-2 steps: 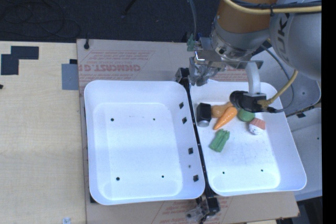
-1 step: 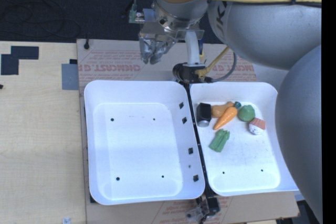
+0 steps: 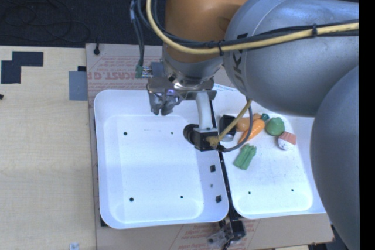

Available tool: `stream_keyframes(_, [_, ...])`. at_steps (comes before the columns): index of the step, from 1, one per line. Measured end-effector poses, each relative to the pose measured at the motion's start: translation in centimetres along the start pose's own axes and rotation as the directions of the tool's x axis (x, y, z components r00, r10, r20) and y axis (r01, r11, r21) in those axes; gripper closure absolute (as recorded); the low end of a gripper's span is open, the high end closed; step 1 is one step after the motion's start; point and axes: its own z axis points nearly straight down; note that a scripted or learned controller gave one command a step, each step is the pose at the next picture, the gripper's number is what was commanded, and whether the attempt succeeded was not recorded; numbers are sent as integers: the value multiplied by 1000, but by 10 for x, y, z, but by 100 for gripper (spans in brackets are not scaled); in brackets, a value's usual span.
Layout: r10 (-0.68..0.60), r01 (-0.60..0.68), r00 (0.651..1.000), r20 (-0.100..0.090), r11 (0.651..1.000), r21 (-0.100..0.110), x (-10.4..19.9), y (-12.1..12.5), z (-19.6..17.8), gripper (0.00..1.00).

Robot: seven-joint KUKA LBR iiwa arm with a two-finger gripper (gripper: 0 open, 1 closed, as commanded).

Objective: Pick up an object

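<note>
Gripper (image 3: pixel 164 103) over left bin (image 3: pixel 111 126) rim, nothing visibly held

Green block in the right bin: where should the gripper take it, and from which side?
Probably across the middle of the green block, on its two long flanks, coming straight down from above. It lies flat and tilted on the right bin floor, apart from the orange carrot and the green ball, so both flanks look free. The central divider sits close on its left.
</note>
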Motion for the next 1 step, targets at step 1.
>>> stream_keyframes(1, [15, -15, 1000, 4, 1000, -4, -114, 2, 51, 100])
